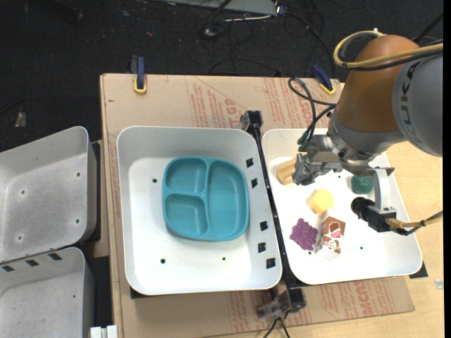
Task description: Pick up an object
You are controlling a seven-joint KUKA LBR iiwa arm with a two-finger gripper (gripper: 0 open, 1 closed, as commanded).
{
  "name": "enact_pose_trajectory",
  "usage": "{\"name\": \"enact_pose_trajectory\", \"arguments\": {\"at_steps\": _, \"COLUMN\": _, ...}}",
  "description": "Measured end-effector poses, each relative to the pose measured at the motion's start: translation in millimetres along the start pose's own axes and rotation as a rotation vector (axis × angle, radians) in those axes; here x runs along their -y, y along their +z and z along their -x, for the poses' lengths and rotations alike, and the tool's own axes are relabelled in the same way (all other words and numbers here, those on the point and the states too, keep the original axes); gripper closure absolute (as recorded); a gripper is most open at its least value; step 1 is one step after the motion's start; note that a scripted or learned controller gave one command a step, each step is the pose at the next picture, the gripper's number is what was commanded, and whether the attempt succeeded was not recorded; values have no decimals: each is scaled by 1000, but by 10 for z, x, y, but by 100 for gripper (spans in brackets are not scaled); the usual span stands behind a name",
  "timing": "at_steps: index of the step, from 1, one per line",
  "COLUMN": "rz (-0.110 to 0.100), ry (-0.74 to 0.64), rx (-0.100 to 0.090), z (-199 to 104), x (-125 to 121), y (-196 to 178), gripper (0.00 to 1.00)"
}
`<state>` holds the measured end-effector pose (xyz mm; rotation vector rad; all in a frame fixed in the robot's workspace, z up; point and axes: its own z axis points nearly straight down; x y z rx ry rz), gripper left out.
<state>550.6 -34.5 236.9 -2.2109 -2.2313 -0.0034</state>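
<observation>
i am hanging my pincer (pixel 301 175) low over the back left part of the right bin (pixel 402 263), just beside a pale tan object (pixel 284 170) lying near the bin's left wall. whether my pincer is open or closed, i cannot tell from here. the yellow piece (pixel 321 201), purple piece (pixel 304 234), small carton (pixel 331 236) and teal object (pixel 362 183) are lying close together, so i am judging the tan one easiest: centring over it, keeping clear of the wall, descending straight. the teal divided plate (pixel 206 198) is sitting in the left bin (pixel 141 273).

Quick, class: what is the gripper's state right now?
Gripper: cannot be told; it is low over the right bin, near a tan object.
</observation>
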Motion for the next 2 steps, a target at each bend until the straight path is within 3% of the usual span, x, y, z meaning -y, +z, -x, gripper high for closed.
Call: {"name": "enact_pose_trajectory", "arguments": {"at_steps": 2, "rz": -1, "ry": 2, "rx": 1, "z": -1011, "x": -249, "y": 71, "gripper": 100}}
